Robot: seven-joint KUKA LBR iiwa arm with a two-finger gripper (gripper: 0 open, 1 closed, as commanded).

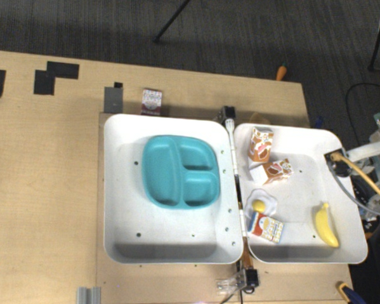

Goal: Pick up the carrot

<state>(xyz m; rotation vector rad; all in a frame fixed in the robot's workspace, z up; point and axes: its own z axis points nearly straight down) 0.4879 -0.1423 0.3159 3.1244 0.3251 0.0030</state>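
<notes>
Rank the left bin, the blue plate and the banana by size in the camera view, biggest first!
Biggest to smallest:
1. left bin
2. blue plate
3. banana

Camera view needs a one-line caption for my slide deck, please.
Teal divided plate in the left bin; a banana and small printed cartons in the right bin.

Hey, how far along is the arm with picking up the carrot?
Nothing looks done yet. In hand: the arm sits at the right bin's outer edge, and no item is seen lifted. The banana, two orange-and-white packets and a red-and-white box lie in that bin; I cannot pick out a carrot for certain. Left: the whole pick, reaching in, gripping and lifting.
</notes>
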